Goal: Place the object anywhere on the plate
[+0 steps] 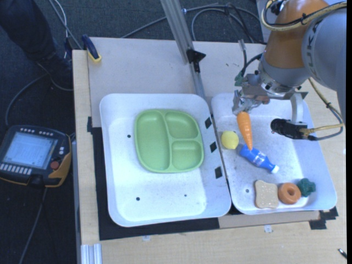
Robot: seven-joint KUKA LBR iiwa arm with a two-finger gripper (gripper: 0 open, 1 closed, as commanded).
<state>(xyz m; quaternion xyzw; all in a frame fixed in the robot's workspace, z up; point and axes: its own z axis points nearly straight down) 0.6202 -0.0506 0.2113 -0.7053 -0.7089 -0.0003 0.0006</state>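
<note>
Two shallow white plastic bins sit side by side on the pale bench. The left bin (118, 202) holds a light green plastic plate (168, 140) with three compartments, lying flat near the bin's middle, nothing on it.

The right bin (324, 188) holds the small items. An orange plastic carrot (245, 130) lies at a slant near the bin's upper left, thick end up. A small yellow lemon-like ball (230, 140) rests just beside the carrot's lower part, close to the wall between the bins. A blue plastic bottle with a white cap (257, 159) lies on its side just below the carrot's tip. Along the lower edge sit a tan slice of toy bread (267, 194), an orange ring doughnut (289, 193) touching it, and a dark green leafy piece (306, 187) beside the doughnut.

The grey gripper (246, 103) is right over the carrot's thick end; whether it is clenched on the carrot or released cannot be told.
</note>
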